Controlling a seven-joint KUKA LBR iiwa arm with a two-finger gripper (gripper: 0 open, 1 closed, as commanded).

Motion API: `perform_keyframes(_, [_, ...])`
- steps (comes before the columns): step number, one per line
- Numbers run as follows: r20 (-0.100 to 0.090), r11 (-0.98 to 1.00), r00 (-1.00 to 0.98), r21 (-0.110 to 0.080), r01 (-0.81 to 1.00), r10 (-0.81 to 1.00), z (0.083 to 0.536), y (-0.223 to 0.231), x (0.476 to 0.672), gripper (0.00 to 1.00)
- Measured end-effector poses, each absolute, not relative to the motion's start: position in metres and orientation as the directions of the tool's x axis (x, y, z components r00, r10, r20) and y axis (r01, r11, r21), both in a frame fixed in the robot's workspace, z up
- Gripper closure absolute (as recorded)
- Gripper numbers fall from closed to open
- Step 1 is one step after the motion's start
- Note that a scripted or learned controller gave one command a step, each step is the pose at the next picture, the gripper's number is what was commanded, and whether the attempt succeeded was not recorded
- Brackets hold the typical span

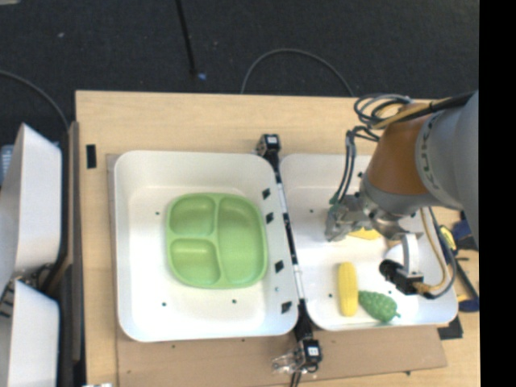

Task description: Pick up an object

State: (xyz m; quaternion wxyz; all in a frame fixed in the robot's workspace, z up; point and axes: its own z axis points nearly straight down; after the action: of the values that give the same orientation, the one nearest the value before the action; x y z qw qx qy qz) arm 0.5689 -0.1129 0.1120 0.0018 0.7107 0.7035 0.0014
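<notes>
In the right bin (313, 185) a yellow corn cob (347, 289) lies near the front, with a green bumpy toy (379, 305) just to its right. A yellow object (364, 234) peeks out from under the wrist, mostly hidden. My gripper (345, 222) hangs low over the middle of the right bin, right above that yellow object, with the grey arm and orange band covering it from the right.
The left bin (133, 216) holds a green divided plate (217, 239). A black clipped divider (282, 232) runs between the bins. Cables loop around the arm at the right. White boxes stand off the bench's left edge.
</notes>
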Motion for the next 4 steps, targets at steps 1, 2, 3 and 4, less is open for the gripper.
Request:
perform_keyframes(1, [-0.001,0.003,-0.003,0.007,1.0,1.0,0.167,-0.108,0.579,1.0])
perform_keyframes(2, [-0.001,0.002,-0.002,0.006,1.0,1.0,0.214,-0.114,0.587,1.0])
perform_keyframes(3, [-0.001,0.004,-0.004,0.005,1.0,1.0,0.241,-0.115,0.589,1.0])
perform_keyframes(4, [0.001,0.007,-0.007,0.002,1.0,1.0,0.246,-0.064,0.59,1.0])
